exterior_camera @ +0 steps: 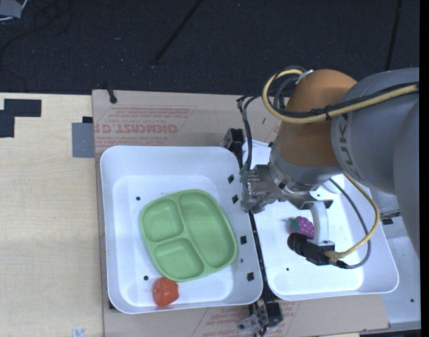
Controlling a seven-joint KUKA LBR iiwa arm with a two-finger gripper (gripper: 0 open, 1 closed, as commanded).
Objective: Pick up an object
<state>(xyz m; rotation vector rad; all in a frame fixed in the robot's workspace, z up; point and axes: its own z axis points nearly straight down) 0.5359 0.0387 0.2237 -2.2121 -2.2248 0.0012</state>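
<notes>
A small magenta-purple object [301,225] lies in the right white bin [354,286], close under the arm's wrist. In the left white bin [123,181] sits a green divided plate [189,234], and an orange-red lump [165,291] rests by that bin's front wall. The gripper [253,194] hangs low over the left edge of the right bin, beside the divider between the two bins and up-left of the purple object. Nothing shows between it and any object.
The grey arm with its orange band [309,128] covers the back half of the right bin. A cardboard sheet [165,121] lies under both bins. The pale bench top [38,223] stretches out to the left.
</notes>
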